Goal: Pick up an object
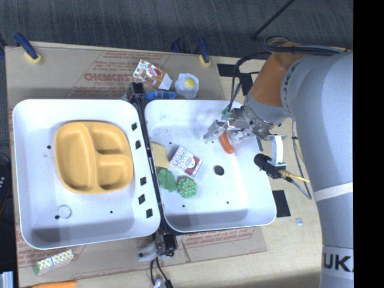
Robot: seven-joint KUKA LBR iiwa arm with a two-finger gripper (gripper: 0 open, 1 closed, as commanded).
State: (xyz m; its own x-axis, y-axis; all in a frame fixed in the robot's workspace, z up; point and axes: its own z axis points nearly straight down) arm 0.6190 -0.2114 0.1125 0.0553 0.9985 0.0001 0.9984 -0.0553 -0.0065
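Claw [227,132] grip on orange object [226,143] unclear

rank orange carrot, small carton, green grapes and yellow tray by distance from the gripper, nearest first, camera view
From the gripper:
1. Orange carrot, right bin, right beneath it.
2. Small carton, middle of the right bin.
3. Green grapes, lower down, right bin.
4. Yellow tray, left bin.

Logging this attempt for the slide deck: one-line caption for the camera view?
Hand low in the right bin over an orange object; yellow tray in the left bin.
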